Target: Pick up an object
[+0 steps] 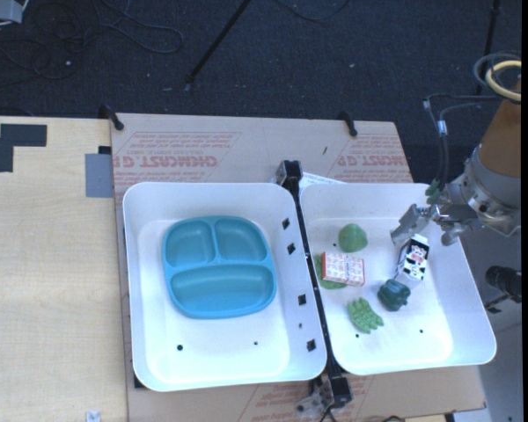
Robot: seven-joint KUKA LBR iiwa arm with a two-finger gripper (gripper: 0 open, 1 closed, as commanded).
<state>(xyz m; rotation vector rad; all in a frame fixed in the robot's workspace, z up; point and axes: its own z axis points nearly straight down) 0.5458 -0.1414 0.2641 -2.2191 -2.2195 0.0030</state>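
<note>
- I see a small black-and-white object [414,260] in the right bin [462,341], toward its 3 o'clock side, just under the gripper [415,229].
- I cannot tell whether the jaws pinch it or stand spread above it.
- At its 7 o'clock sits a dark green object [393,294]; farther toward 9 o'clock lie a red-and-white patterned card [344,268] and a green ball [353,236].
- A ridged green piece [365,315] lies at the bin's 6 o'clock.
- The left bin [150,323] holds a blue divided plate [218,265].
</note>
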